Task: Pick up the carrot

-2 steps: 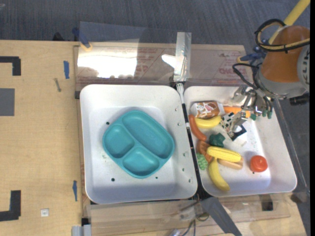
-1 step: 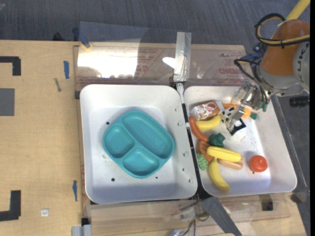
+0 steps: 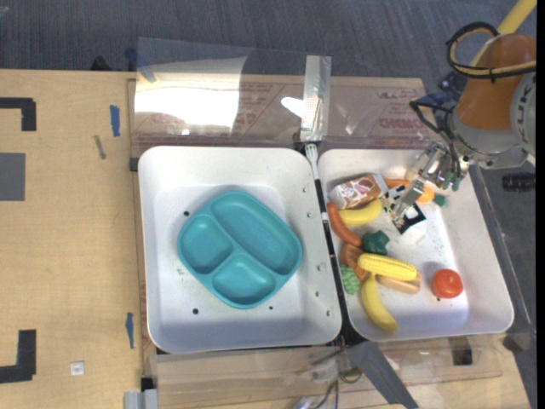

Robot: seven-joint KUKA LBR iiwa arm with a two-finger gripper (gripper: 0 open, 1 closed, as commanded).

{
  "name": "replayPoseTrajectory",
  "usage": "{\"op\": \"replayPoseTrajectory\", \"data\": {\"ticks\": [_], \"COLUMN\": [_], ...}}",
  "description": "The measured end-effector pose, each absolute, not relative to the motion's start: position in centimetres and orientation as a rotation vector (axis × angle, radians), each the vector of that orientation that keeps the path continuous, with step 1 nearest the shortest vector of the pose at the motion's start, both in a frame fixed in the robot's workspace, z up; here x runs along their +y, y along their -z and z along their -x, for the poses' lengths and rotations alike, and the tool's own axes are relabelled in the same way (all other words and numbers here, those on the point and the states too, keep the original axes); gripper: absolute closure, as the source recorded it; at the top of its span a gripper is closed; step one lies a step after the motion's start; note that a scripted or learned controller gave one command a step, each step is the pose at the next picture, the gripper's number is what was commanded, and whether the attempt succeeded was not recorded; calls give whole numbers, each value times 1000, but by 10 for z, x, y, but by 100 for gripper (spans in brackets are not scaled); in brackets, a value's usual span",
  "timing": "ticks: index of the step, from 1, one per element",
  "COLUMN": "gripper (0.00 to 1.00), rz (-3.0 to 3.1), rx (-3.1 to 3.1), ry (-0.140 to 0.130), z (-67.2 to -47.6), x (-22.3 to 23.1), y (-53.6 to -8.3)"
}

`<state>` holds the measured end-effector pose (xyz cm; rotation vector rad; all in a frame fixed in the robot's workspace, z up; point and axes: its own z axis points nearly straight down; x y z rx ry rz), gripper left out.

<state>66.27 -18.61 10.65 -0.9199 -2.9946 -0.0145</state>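
In the right bin (image 3: 477, 254), a bright orange piece that looks like the carrot (image 3: 425, 197) lies at the far side, mostly covered by my gripper (image 3: 406, 206). A second orange bit pokes out on the gripper's left. The gripper hangs low over this spot, reaching in from the upper right. I cannot make out whether it touches the carrot. A longer red-orange stick (image 3: 340, 225) lies along the bin's left wall, apart from the gripper.
Left of the gripper sit a snack packet (image 3: 356, 190) and a banana (image 3: 363, 214). Nearer the front are broccoli (image 3: 375, 243), corn (image 3: 388, 267), another banana (image 3: 377, 303) and a tomato (image 3: 447, 283). The left bin (image 3: 162, 305) holds a teal divided plate (image 3: 239, 247).
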Motion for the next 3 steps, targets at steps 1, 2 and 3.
{"op": "replayPoseTrajectory", "data": {"ticks": [1, 2, 3], "gripper": [0, 0, 0], "rz": [1026, 1446, 1535], "rx": [-2957, -2790, -2739], "ry": [21, 13, -3], "z": [-663, -664, -669], "x": [-194, -199, -194], "y": [-106, -107, -107]}}
